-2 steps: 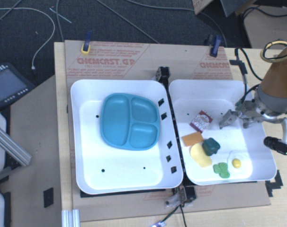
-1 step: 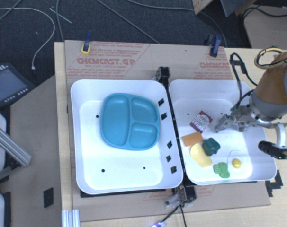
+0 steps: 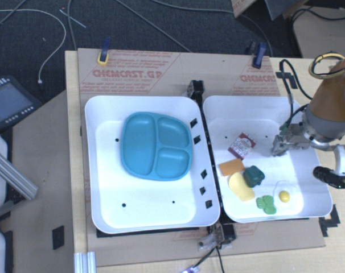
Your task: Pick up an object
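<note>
The end effector (image 3: 282, 145) hovers at the right bin's (image 3: 309, 209) upper right, its grip impossible to tell. The packet (image 3: 241, 146) lies just left; other items cluster lower left.

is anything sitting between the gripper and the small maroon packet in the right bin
Nothing visible does. The gripper hangs over the right bin, and the maroon packet lies to its left across bare white floor. The orange block, teal object and yellow object lie nearer the front, off that line.
</note>
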You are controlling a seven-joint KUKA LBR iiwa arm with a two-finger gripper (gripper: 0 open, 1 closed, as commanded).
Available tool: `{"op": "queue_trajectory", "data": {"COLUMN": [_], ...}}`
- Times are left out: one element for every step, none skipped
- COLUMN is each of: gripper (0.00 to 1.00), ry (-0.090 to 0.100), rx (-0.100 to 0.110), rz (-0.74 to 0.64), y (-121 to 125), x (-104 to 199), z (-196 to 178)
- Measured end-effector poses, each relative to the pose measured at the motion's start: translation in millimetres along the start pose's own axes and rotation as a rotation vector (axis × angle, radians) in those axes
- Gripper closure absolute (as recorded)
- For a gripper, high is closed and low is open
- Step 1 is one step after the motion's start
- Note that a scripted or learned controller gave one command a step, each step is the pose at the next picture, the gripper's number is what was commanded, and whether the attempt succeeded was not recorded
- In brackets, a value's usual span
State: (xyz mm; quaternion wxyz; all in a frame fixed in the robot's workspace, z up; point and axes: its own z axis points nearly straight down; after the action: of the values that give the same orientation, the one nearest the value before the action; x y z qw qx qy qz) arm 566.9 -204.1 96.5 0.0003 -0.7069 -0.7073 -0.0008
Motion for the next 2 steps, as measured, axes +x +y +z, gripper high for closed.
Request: {"op": "queue_trajectory", "data": {"gripper": [1.0, 1.0], "ry": [-0.004, -0.004], "rx": [-0.006, -0.006], "rz": [0.0, 0.0], "y": [-1.4, 1.2], "x": [0.4, -5.3], "z": [-64.5, -109.9]}}
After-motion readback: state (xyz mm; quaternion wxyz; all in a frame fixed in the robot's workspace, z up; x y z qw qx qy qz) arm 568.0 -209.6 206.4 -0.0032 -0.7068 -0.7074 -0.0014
